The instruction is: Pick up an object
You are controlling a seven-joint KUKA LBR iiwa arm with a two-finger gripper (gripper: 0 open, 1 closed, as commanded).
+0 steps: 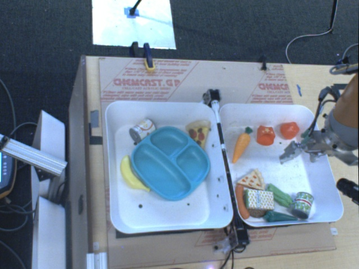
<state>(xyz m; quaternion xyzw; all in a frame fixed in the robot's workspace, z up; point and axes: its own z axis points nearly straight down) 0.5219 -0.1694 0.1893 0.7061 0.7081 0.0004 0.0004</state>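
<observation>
Nothing is lifted yet: my end effector (293, 152) hangs over a bare patch of the right bin (322, 175), its fingers spread apart with nothing between them, so the whole grasp is left to do. The closest candidate looks like the red tomato (289, 130), just beyond it toward the far side. It is small, round and glossy, lying apart from the red pepper (266, 135) to its left.

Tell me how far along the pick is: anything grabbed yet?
Nothing looks picked. The gripper hovers over the right bin with nothing visible between its fingers. The tomato, red pepper and carrot lie in that bin. Descent, grasp and lift remain.
</observation>
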